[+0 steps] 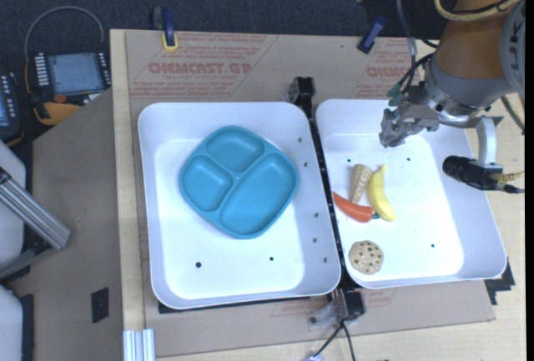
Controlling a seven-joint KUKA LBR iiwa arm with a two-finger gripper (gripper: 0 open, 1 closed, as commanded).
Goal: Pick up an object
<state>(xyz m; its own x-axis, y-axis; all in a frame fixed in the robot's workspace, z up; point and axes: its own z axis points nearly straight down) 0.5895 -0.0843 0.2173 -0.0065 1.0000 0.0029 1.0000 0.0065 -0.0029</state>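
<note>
The gripper (392, 137) hangs over the upper part of the right bin (467, 259), near its back wall, at the end of the grey arm (467, 76) with its orange band that reaches in from the right. Its dark fingers point down toward the white floor, but the slant of the view and their small size leave it impossible to tell whether they are spread or closed; nothing is seen between them. Below the gripper and apart from it, a small cluster of items lies toward the left side of the same bin: a pale cone (360, 182) touching a yellow banana (381, 194) on its right, and a red-orange carrot (352, 208) lying slantwise just beneath them, its end meeting the banana's lower tip. Further toward the front edge, a round cookie (365, 256) with dark chips lies by itself. The left bin (167, 209) holds a blue divided plate (239, 181) with three compartments, sitting near its centre. Both bins rest on a brown board (250, 59) printed with red lettering.
</note>
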